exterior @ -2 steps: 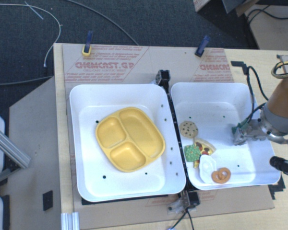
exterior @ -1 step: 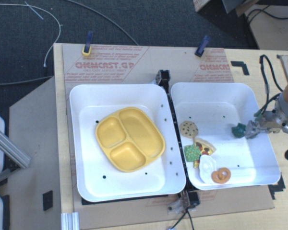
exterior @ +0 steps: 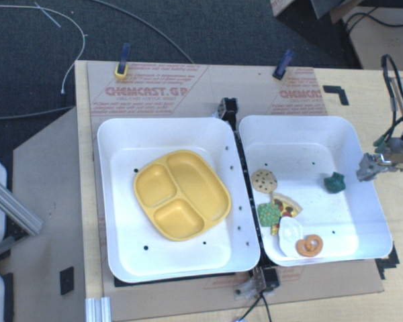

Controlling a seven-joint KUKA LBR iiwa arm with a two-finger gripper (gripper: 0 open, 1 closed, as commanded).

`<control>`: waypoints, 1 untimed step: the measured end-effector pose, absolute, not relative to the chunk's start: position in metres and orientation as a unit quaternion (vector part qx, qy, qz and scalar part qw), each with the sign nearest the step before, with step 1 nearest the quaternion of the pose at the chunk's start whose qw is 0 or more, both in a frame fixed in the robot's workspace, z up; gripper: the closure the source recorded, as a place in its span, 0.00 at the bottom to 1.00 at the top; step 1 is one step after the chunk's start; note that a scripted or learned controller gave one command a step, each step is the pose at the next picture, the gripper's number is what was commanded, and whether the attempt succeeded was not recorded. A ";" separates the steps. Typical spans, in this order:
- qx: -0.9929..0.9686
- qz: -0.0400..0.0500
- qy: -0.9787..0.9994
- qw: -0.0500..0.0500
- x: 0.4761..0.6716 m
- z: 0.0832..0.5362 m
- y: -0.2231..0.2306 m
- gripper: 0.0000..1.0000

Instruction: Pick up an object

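Camera view: jaws (exterior: 371,167) at right bin's (exterior: 363,243) rim.
Their state: cannot tell; green toy (exterior: 334,182) lies just left of them.

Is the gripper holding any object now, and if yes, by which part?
Nothing is held. The gripper is at the right bin's right rim, apart from the green toy.

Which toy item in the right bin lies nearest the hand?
The dark teal toy, alone near the bin's right wall beside the hand; the cookie, pizza slice and donut lie farther left.
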State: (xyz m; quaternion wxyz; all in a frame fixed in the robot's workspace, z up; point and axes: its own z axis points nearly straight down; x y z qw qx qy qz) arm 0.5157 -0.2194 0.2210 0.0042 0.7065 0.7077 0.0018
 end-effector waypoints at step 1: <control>0.707 0.001 0.708 0.001 0.516 0.221 -0.219 1.00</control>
